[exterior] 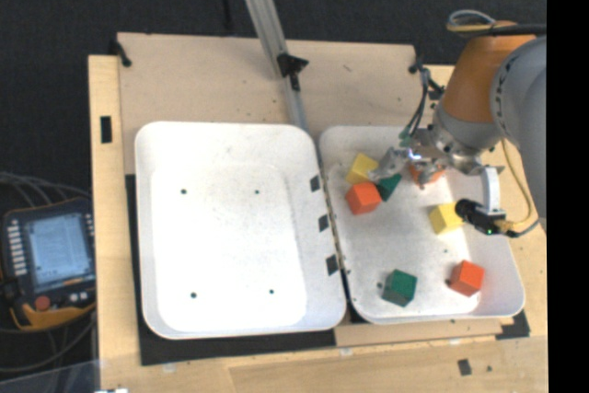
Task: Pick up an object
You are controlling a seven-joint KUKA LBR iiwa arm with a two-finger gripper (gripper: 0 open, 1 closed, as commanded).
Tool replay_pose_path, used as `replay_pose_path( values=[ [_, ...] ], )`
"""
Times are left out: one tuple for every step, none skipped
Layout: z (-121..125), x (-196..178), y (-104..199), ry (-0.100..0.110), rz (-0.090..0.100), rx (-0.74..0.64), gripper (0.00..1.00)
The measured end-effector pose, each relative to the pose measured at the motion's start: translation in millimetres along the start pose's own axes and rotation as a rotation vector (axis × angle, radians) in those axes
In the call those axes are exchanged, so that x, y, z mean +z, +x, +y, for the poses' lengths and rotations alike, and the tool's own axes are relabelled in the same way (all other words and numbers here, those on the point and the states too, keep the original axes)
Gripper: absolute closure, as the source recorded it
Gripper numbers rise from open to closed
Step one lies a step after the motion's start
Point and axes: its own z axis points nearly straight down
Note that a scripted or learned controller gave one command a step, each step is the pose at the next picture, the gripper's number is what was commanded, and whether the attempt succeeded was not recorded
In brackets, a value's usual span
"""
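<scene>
Our end effector (411, 163) hangs low in the right bin (502, 304), toward the surface's far edge, over a tight cluster of a yellow block (363, 167), an orange block (363, 198) and a small dark green piece (389, 188); we cannot tell how it is set. To do this well, we judge we should centre on one block and descend straight, since crowded neighbours may get nudged. A second yellow block (444, 218) stands freer.
</scene>
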Motion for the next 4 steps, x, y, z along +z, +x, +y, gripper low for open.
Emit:
replay_pose_path(
  values=[
    [4, -2, -1, -0.013, -0.004, -0.001, 0.00],
    [6, -14, -3, -0.019, -0.005, 0.000, 1.00],
    [4, -58, -6, -0.001, -0.003, 0.000, 1.00],
    [5, -100, -8, -0.002, -0.003, -0.001, 1.00]
  ],
)
